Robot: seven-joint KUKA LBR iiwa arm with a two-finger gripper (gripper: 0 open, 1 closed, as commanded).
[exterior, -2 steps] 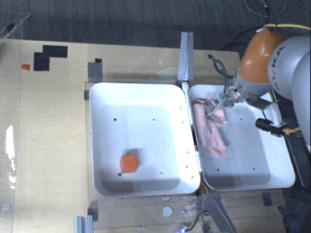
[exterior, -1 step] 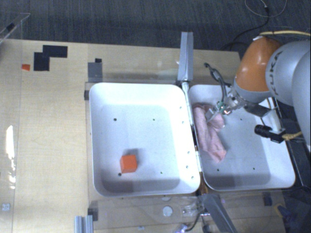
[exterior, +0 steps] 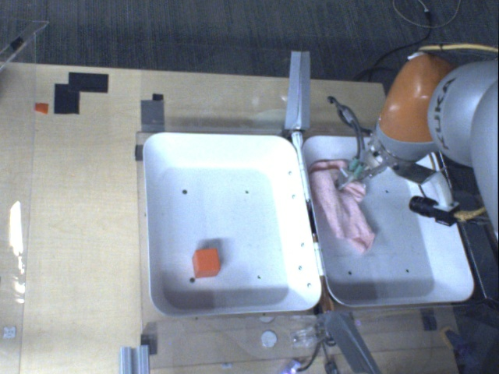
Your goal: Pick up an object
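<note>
A pink cloth (exterior: 341, 209) lies crumpled along the left side of the right bin (exterior: 413, 263). My gripper (exterior: 350, 178) is down at the cloth's upper part, touching it where the fabric bunches up. The grey arm with its orange band (exterior: 413, 104) reaches in from the upper right. A small orange block (exterior: 207, 262) rests in the lower left area of the left bin (exterior: 226, 170), far from the gripper.
A grey metal post (exterior: 298, 92) stands behind the divide between the two bins. Black cables (exterior: 433, 207) run off the arm over the right bin's right side. Black marker squares (exterior: 76, 90) and a small orange tag (exterior: 40, 108) sit on the bench at far left.
</note>
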